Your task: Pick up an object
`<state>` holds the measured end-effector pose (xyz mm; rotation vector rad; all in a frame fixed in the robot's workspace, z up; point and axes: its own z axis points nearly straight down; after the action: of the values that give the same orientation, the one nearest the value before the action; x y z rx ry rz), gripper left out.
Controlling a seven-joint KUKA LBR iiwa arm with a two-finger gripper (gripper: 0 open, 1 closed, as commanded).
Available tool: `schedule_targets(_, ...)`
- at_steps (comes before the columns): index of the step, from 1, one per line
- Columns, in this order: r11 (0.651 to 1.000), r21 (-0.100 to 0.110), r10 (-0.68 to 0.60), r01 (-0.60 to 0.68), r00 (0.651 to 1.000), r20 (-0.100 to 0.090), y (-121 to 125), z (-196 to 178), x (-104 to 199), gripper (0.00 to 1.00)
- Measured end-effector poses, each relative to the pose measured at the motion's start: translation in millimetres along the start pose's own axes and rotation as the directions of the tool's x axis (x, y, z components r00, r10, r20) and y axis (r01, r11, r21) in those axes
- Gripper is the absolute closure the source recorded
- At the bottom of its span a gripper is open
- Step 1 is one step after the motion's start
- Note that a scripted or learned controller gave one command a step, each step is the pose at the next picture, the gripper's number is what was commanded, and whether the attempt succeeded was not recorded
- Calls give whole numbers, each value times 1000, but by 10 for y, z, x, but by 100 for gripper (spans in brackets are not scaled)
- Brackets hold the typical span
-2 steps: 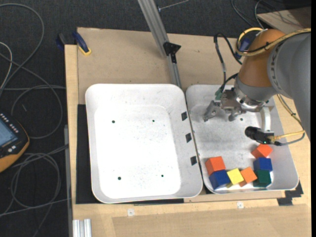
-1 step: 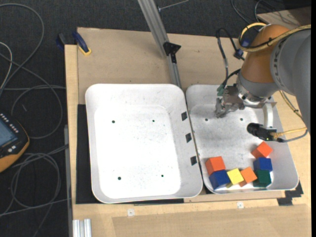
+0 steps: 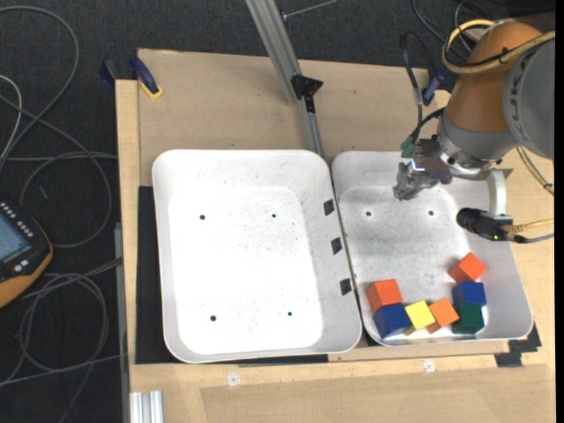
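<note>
While the gripper (image 3: pixel 411 183) hangs over the far end of the right bin (image 3: pixel 388 227), nothing sits between its fingers; whether they are spread or closed cannot be told. No block is picked yet. Blocks cluster at the bin's near corner, well apart from it: three orange (image 3: pixel 383 293), two blue (image 3: pixel 391 318), one yellow (image 3: pixel 419 314), one green (image 3: pixel 470 321). Two bins stand side by side.

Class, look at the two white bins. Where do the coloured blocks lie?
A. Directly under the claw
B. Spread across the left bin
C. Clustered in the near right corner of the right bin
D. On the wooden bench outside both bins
C: the coloured blocks sit bunched in the near right corner of the right bin, while the claw is over that bin's far end.
</note>
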<state>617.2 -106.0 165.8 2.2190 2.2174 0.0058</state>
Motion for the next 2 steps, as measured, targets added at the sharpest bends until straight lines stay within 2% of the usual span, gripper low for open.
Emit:
schedule_targets(1,1000,-4,-3,3,1000,1,81,-634,21,100)
schedule_targets(2,1000,-1,-2,2,1000,0,96,-1025,22,100)
